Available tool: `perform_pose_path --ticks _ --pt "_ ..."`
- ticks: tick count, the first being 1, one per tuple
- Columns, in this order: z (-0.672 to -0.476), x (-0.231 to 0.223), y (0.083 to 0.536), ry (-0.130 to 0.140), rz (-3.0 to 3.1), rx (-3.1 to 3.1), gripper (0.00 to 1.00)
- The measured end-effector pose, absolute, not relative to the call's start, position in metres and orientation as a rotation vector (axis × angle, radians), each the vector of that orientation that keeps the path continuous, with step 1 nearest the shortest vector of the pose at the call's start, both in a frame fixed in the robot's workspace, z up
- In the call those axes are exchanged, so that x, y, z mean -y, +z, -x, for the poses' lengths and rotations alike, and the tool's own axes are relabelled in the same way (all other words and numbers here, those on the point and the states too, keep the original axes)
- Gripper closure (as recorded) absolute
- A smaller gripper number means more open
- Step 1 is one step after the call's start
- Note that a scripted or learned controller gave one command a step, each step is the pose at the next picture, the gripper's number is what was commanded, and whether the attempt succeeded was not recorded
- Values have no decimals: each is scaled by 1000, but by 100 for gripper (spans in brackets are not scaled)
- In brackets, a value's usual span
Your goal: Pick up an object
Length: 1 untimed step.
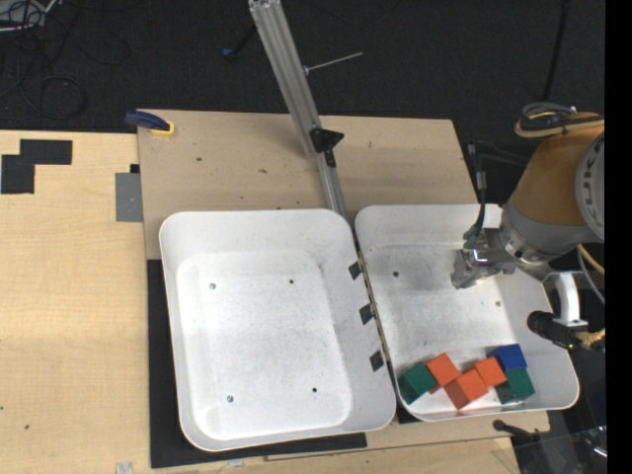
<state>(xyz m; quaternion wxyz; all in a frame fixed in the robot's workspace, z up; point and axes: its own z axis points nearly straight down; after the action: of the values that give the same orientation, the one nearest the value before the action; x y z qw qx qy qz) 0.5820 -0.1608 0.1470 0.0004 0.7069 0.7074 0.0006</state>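
Gripper above right bin's bare floor.

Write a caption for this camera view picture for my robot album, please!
Robot gripper hangs over the right bin, with colored blocks huddled in its near corner.
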Motion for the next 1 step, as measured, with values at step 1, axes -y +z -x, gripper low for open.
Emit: perform_pose_path --ticks 1 --pt "-580 168 192 1 -2222 -2218 100"
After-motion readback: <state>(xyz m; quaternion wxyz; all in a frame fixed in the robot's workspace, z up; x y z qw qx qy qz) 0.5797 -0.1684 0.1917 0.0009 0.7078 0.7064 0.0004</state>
